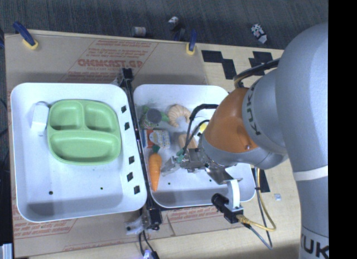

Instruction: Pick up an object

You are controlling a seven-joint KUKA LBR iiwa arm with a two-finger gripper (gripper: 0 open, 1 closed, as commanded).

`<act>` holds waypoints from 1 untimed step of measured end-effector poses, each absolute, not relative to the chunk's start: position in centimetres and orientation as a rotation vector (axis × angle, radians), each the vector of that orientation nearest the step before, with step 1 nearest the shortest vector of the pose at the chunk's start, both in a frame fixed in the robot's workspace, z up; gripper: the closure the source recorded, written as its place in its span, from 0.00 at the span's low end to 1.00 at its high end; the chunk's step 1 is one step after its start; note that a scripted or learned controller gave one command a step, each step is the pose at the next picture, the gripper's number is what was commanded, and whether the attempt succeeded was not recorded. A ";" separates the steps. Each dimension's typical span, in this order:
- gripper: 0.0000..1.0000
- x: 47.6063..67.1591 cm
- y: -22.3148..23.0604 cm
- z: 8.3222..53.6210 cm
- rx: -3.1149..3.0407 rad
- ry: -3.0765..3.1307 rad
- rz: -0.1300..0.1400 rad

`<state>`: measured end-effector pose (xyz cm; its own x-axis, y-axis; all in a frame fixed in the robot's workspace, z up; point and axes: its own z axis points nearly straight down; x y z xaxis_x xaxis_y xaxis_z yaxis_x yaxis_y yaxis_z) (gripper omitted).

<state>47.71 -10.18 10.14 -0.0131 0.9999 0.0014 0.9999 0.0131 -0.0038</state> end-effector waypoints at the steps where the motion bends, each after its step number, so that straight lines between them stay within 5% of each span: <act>1: 1.00 47.8 -10.2 11.1 -2.201 -2.236 0.001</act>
<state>47.79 -10.16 11.14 -0.0158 0.9999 0.0024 0.9999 0.0158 -0.0037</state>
